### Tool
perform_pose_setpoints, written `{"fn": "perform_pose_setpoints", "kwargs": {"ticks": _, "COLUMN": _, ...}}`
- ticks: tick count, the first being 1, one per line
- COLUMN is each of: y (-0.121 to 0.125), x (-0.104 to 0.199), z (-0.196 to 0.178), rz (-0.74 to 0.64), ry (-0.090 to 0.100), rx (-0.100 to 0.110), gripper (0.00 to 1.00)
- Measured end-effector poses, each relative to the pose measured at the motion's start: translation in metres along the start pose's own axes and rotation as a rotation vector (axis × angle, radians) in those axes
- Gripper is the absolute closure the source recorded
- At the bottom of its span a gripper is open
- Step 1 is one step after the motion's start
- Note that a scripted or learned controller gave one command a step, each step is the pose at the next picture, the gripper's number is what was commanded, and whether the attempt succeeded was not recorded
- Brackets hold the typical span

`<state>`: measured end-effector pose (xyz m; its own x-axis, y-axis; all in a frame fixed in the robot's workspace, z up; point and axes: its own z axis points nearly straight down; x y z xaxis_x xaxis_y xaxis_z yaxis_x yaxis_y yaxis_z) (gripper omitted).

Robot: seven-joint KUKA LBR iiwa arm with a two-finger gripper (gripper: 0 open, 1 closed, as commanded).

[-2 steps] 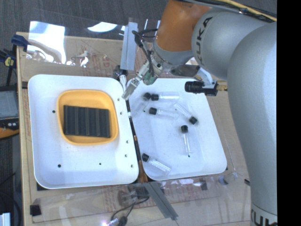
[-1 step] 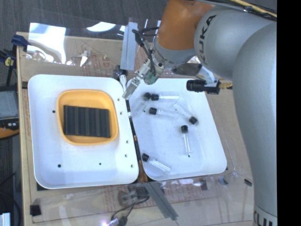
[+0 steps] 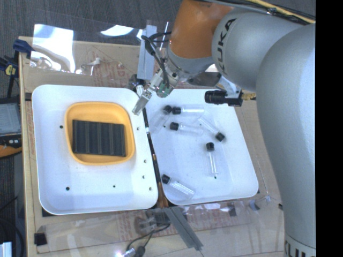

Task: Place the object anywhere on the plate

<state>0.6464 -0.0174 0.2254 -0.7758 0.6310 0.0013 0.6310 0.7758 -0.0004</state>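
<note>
A yellow plate [image 3: 99, 131] with a dark ridged centre lies in the left white bin [image 3: 53, 191]. Several clear tubes with black caps lie in the right bin [image 3: 241, 175]: one [image 3: 181, 110] near the back, one [image 3: 182, 127] just below it, one [image 3: 213, 159] in the middle, and one [image 3: 178, 186] at the front left. My gripper [image 3: 139, 103] hangs over the seam between the two bins at their back edge, right of the plate's upper right corner and left of the back tubes. I see no tube in it.
The grey arm with its orange band [image 3: 198, 25] covers the upper right of the view and the right bin's back corner. A grey bracket [image 3: 146, 58] stands behind the bins. Another capped tube [image 3: 214, 131] lies toward the right.
</note>
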Motion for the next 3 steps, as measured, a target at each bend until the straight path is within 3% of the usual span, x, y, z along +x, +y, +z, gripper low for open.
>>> {"fn": "perform_pose_setpoints", "kwargs": {"ticks": 1, "y": 0.001, "x": -0.002, "z": 0.004, "rz": 0.005, "ry": -0.001, "rx": 0.001, "gripper": 0.0}}
{"fn": "perform_pose_setpoints", "kwargs": {"ticks": 2, "y": -0.017, "x": -0.017, "z": -0.004, "rz": -0.063, "ry": -0.004, "rx": -0.001, "gripper": 0.0}}
{"fn": "perform_pose_setpoints", "kwargs": {"ticks": 3, "y": -0.032, "x": -0.016, "z": -0.009, "rz": -0.043, "ry": 0.0, "rx": 0.002, "gripper": 0.0}}
